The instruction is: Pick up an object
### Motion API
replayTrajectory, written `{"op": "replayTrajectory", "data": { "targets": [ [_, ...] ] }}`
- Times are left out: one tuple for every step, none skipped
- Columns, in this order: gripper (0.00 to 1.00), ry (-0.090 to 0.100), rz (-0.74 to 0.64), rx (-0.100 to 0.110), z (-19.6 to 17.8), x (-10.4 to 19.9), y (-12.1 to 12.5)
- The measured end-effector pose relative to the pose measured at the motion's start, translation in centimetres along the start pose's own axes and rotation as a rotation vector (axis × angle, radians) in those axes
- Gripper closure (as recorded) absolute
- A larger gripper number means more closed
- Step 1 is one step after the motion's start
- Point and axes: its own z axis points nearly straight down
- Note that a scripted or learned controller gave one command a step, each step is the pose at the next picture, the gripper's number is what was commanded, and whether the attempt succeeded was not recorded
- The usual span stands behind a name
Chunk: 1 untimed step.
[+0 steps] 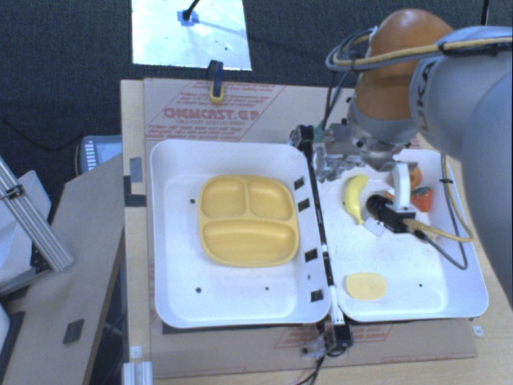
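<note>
The arm reaches in from the right, and its pincer (327, 165) hangs over the far left corner of the right bin (437, 291), close to the edge where the two bins meet. The wrist hides its tips, so I cannot tell whether it is apart or together, and nothing can be seen held in it.

A banana (353, 197) lies just beside the pincer on its near side, curved, with one end pointing to the bin's far wall. Right of the banana an orange and red thing (418, 196) lies partly hidden by the wrist. A flat yellow disc (365, 285) sits well apart from both, near the front rim, with bare white floor around it and to its right.

The left bin (178, 283) holds a yellow divided plate (244, 219) near its middle, with a margin of bare floor on all sides. Both bins rest on a cardboard sheet (240, 112) on the worktop (135, 263).
</note>
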Motion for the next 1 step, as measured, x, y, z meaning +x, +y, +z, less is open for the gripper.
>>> {"op": "replayTrajectory", "data": {
  "targets": [
    [1.0,-0.001,0.001,0.002,1.27,4.64,2.37]
  ]
}}
